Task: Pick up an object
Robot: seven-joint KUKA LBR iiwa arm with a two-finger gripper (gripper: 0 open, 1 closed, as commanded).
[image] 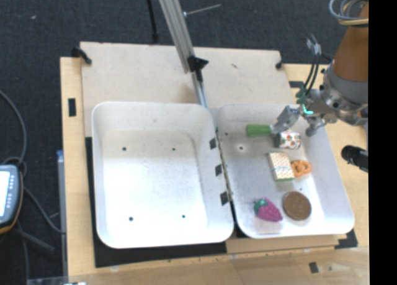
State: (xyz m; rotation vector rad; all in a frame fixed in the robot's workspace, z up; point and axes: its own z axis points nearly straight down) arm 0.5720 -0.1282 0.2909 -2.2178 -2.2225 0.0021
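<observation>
Hovering at the right bin's [335, 172] upper edge, the claw [290, 130] sits over a small white patterned cube [289, 140]; we cannot tell its finger state. We'd centre, descend straight, avoiding the green cylinder [257, 130].

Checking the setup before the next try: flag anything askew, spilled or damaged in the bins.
Nothing stands out. The green piece, small box, card, orange ring, brown disc and pink fruit lie loose inside the right bin.
</observation>
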